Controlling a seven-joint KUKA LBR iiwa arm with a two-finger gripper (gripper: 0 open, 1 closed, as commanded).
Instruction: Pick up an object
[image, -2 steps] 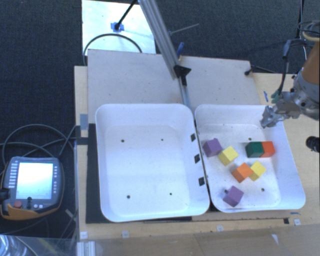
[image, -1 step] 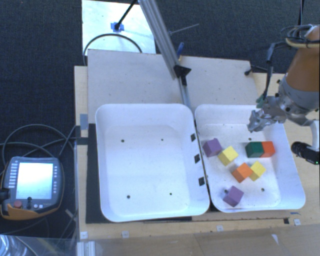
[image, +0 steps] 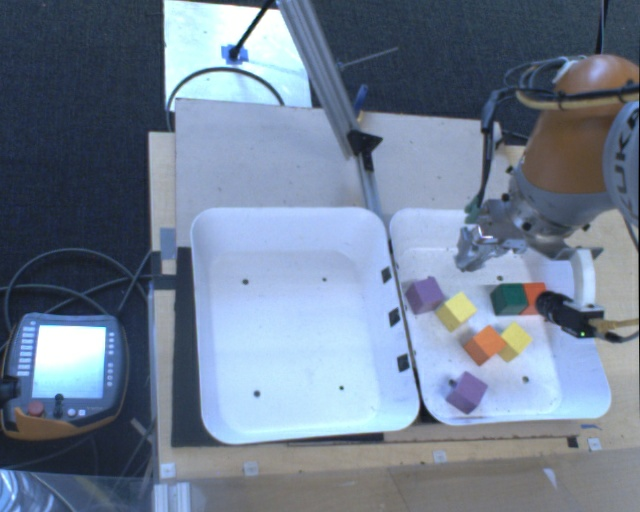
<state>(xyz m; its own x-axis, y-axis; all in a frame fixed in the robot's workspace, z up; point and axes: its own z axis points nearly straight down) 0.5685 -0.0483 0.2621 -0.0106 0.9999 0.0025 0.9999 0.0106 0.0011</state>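
Note:
The right bin (image: 430, 400) holds several small blocks: a purple one (image: 424, 294), a yellow one (image: 456, 310), an orange one (image: 485, 344) touching another yellow one (image: 515, 340), a green one (image: 508, 298) with a red-orange piece (image: 532, 296) beside it, and a second purple one (image: 467, 391) near the front. My gripper (image: 472, 256) hangs over the bin's back part, above and right of the first purple block, apart from all blocks. Nothing shows between its fingers.
The left bin (image: 290, 400) lies beside the right one, with black clips (image: 392, 316) along the shared wall. A slanted metal pole (image: 330, 80) rises behind the bins. A teach pendant (image: 62, 372) with cables rests left of the bench.

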